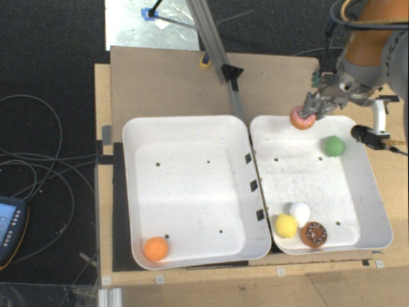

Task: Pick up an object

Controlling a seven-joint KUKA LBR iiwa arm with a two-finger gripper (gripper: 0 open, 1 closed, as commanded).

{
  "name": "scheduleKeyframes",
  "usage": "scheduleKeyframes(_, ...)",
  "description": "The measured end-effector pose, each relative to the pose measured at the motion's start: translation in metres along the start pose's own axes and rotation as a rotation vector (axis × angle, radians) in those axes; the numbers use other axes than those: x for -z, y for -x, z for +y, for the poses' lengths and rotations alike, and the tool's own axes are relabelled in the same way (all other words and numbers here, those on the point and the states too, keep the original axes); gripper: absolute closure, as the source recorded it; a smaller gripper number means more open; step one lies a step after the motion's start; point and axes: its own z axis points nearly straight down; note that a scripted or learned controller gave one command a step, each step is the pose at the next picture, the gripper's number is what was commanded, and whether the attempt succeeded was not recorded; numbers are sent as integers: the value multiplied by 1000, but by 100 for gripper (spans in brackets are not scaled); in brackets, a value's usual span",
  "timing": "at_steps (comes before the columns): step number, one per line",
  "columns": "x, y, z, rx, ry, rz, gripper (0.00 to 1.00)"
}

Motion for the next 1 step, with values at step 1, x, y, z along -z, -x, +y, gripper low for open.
scheduleKeyframes(1, 27, 0, 1, -1, -3, 0, 100)
